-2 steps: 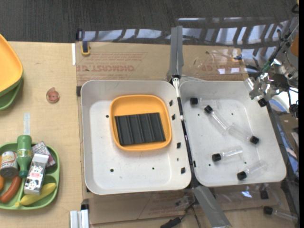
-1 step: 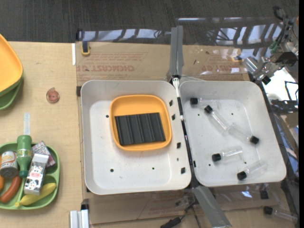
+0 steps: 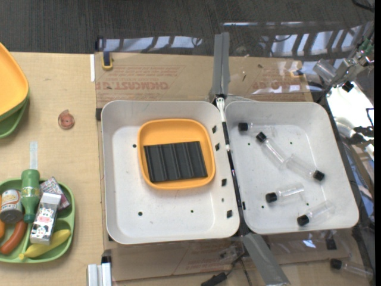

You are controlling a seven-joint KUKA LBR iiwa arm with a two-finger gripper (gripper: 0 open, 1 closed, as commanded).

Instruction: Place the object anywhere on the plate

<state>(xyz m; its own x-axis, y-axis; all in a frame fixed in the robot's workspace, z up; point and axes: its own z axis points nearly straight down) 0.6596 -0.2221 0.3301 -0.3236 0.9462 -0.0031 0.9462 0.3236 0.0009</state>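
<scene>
At centre-left of the worktop, the left bin carries an orange plate, set in the bin's upper middle and well clear of its walls. A dark ribbed slab lies flat on the plate, long side running left to right, inside the raised rim on every side. It looks to be the task's object, and on that reading the placement is already made. Lying flat and central, it has nowhere to slide, and the rim would check it if it did.

The right bin holds several clear vials with black caps, scattered on their sides and mostly apart (round bodies settle wherever they stop rolling). The two bins touch along a shared middle edge and rest on a sheet of cardboard.

Whether the hand is wide, narrow or loaded cannot be told from this view.

At the worktop's left edge stand a green tray of toy foods and a yellow dish, both well apart from the bins and probably spare props.
</scene>
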